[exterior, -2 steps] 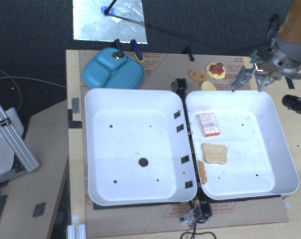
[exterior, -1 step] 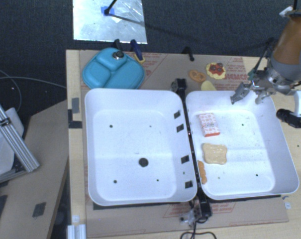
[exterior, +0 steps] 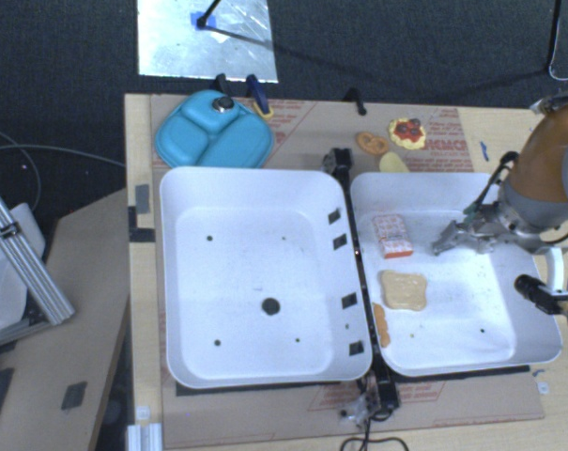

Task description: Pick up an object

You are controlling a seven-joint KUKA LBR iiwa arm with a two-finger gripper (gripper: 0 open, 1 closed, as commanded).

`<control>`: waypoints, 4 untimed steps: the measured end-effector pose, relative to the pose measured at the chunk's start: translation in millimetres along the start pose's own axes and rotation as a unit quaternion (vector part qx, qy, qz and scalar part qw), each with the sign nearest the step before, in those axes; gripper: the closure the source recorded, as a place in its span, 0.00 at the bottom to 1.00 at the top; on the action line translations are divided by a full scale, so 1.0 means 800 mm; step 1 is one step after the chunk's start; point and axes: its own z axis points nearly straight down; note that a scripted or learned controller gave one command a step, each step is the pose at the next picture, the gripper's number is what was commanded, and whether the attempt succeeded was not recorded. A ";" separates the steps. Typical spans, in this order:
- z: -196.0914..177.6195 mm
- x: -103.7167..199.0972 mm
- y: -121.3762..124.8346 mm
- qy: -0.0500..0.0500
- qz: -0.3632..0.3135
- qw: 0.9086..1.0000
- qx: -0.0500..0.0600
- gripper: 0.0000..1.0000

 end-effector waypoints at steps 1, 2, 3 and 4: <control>-0.005 0.096 0.080 0.000 -0.007 1.000 -0.002 0.00; -0.010 0.096 0.007 0.000 -0.002 1.000 0.003 0.00; -0.008 0.067 -0.063 -0.002 -0.002 1.000 -0.005 0.00; -0.005 0.115 0.015 -0.001 -0.006 1.000 -0.003 0.00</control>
